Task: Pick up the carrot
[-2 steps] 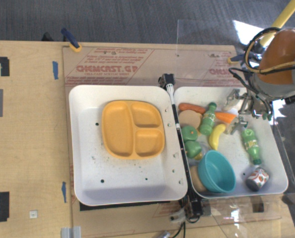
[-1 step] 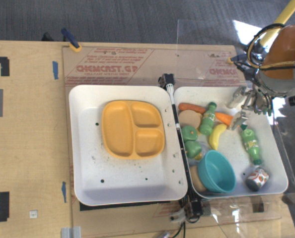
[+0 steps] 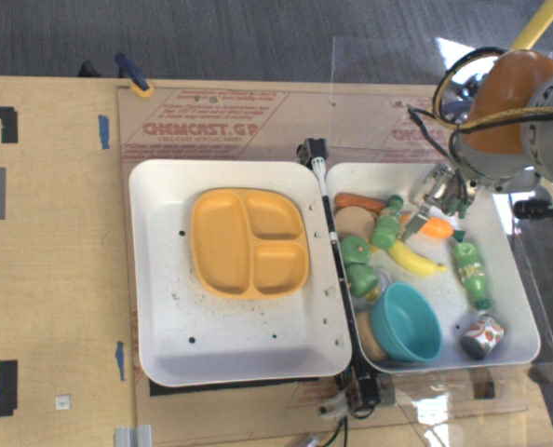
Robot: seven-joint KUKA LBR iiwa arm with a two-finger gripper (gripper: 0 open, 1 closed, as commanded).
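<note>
The carrot (image 3: 435, 228) is a short orange piece with a green tip, lying in the upper middle of the right bin (image 3: 523, 315). My gripper (image 3: 441, 203) hangs directly over it, reaching down from the grey arm with its orange band (image 3: 505, 101) at the upper right. The gripper's lower end sits right at the carrot's top edge, and I cannot make out whether they touch. A green bottle (image 3: 386, 223) lies just left of the carrot, and a yellow banana (image 3: 416, 260) just below it.
The right bin also holds a red-orange sausage (image 3: 358, 201), a tan piece (image 3: 353, 220), a green pepper (image 3: 358, 264), a teal bowl (image 3: 407, 322), a green cucumber (image 3: 470, 273) and a small can (image 3: 481, 335). The left bin (image 3: 155, 324) holds a yellow divided plate (image 3: 250, 242).
</note>
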